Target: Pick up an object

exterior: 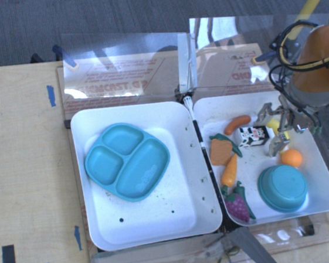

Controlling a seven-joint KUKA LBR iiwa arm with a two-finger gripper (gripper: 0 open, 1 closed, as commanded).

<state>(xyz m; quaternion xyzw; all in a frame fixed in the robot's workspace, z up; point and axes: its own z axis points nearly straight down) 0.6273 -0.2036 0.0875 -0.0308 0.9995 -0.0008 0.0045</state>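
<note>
My gripper point(271, 127) hangs low over the right bin point(325, 168), near its back right, with its fingers spread open. A small yellow object point(274, 125) lies in the gap between the fingers, and they are not closed on it. Just left of the gripper sits a black-and-white toy point(251, 136). An orange sausage point(237, 124) lies behind that toy. An orange ball point(291, 158) rests just in front of the near finger point(277, 143).
The right bin also holds a blue bowl point(283, 188), a carrot point(230, 171), an orange slab point(220, 151) and purple grapes point(238, 205). A blue divided plate point(127, 160) lies in the left bin point(104, 223). Clear plastic panels point(127, 61) stand behind both bins.
</note>
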